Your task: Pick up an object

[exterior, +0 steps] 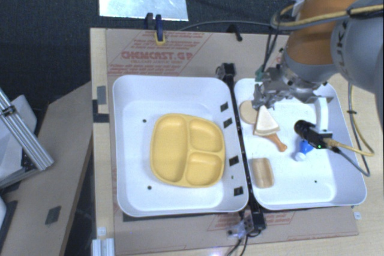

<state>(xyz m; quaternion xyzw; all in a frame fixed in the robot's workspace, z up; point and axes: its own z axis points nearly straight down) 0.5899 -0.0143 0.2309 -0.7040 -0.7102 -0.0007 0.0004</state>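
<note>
You see a plain yellow plate (187,150) in the left white bin (129,129). The right white bin (342,189) holds a tan block (262,172), a cream wedge (266,122) and a blue-and-white item (302,151). The arm (360,45) is grey with an orange band (318,21), and the bench board (207,66) is pale brown with red lettering.

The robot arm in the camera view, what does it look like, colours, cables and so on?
The arm is smooth grey with rounded housings and a bulging orange band above the wrist. A yellowish cable crosses that band, and thin dark cables run down beside it. The end effector is a compact dark grey metal assembly.
</note>
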